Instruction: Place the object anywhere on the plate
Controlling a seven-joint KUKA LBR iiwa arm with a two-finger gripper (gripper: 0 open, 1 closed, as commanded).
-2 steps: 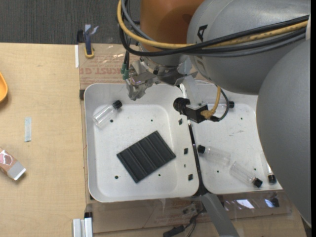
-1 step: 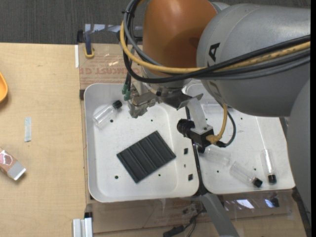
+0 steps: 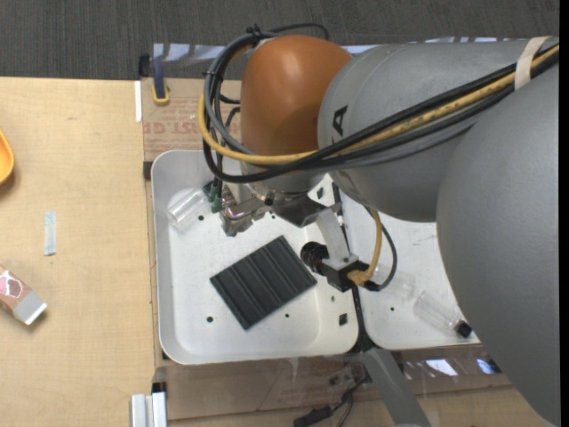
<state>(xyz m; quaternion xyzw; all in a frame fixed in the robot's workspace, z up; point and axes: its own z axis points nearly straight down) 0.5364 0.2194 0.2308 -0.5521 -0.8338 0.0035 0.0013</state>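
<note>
**Arm looms over bin as ribbed plate waits**

The grey arm [image 3: 444, 123], closest to the lens, swells across the scene, its orange band [image 3: 284, 87] hanging above the left white bin [image 3: 178, 327]. Beneath the band, the gripper [image 3: 233, 212] sits low near the bin's far corner; whether it is released or clenched cannot be told from here. Just beside it, towards the bin's outer wall, lies a small clear plastic piece [image 3: 184, 208], seemingly the object to be moved. It looks light, stiff and slick, so a grasp across its narrow sides seems the safest bet. The dark ribbed plate [image 3: 263, 281] rests flat near the bin's middle, apart from the piece. Another clear item [image 3: 437, 313] lies in the neighbouring bin [image 3: 400, 332].
</note>
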